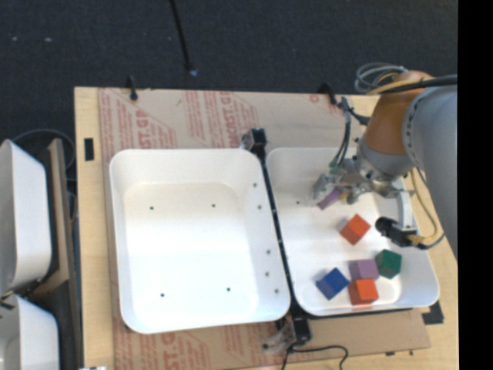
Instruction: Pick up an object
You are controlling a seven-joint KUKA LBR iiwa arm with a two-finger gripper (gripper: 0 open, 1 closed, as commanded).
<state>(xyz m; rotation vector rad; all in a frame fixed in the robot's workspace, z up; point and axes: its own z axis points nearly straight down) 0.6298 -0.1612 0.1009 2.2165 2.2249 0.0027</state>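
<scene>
My gripper hangs over the upper part of the right bin, under the orange band of the arm. A small purple block shows between its fingertips, tilted, and the fingers are shut on it. Lower in the same bin lie an orange cube, a green cube, a purple cube, a blue cube and a second orange cube.
The left bin sits beside the right one, its right rim meeting the right bin's along a dark seam. A black clip stands at the top of the seam. Cables run along the right bin's far edge.
</scene>
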